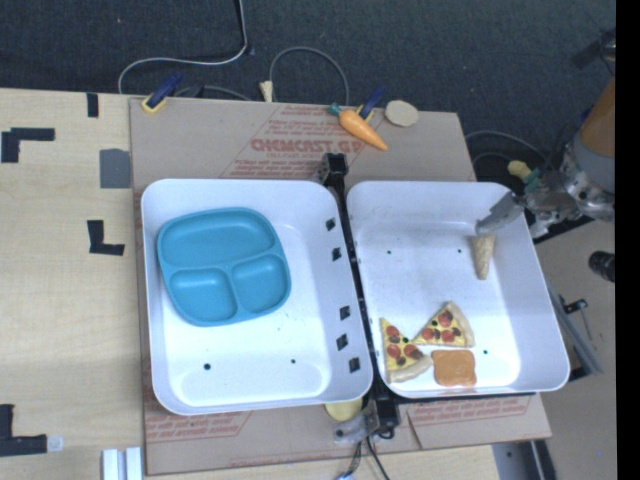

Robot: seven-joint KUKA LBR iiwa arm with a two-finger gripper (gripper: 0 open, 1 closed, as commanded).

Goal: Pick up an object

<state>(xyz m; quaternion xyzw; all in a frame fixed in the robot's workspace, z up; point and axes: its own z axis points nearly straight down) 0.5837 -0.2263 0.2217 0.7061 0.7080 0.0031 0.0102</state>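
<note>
Gripper (497, 218) above right bin (530, 298), open-or-closed unclear; pale beige elongated piece (483, 256) just below it.

I see a blue divided tray (224, 265) in the left white bin (170, 368); lower right, yellow pizza slices (425, 336) dotted red and an orange-brown square (454, 368); up top, an orange carrot (362, 129) on tan cardboard (300, 148) printed red.

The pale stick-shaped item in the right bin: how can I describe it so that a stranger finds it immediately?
Look at the right bin, then its upper right part, near the gripper. The pale stick lies there alone, long and beige, while the pizza slices and orange square cluster at the bottom edge.
</note>
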